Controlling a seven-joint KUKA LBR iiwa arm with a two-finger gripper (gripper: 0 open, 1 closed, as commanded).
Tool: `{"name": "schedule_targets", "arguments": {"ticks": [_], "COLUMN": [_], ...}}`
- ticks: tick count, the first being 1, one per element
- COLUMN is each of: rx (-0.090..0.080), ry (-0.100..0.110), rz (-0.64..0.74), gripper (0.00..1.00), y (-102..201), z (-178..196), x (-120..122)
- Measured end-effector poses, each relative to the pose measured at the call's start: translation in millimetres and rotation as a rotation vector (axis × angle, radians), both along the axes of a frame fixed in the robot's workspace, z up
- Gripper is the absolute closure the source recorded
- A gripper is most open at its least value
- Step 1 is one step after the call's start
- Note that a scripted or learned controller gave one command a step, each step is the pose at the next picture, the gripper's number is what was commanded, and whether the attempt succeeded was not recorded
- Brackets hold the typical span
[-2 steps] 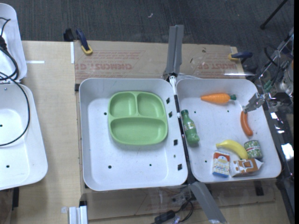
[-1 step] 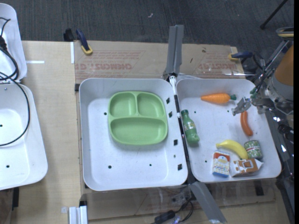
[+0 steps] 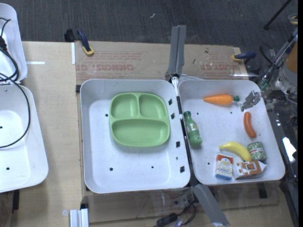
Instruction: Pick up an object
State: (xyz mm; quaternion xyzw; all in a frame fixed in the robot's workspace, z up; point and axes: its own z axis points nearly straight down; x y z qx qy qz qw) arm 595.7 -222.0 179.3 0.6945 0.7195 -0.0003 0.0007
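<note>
Gripper (image 3: 249, 100) hangs over the right bin's (image 3: 271, 126) far edge; carrot (image 3: 218, 99) just beside. Its grip (too small, blurred) I cannot tell.

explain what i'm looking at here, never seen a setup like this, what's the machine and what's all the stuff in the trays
This is one picture from a camera fixed above a bench, looking down at a slant. The machine is a robot arm that reaches in from the right; its gripper hovers at the upper right corner of the right bin, next to the carrot. I cannot tell whether it is open or shut, and nothing shows in its grasp.

Two shallow white bins sit side by side. The left bin holds a green divided plate. The right bin holds toy groceries: an orange carrot, a green bottle by the left wall, a red sausage, a yellow banana, a small green can and two little cartons. The arm's job is to pick one up.
</note>
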Motion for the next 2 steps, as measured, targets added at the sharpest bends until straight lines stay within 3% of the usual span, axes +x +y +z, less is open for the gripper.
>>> {"name": "schedule_targets", "arguments": {"ticks": [1, 2], "rx": [-0.006, 0.000], "ry": [-0.024, 0.000], "rz": [0.035, 0.084], "gripper": [0.00, 0.00], "y": [0, 5], "z": [-38, 19], "x": [-5, -19]}}
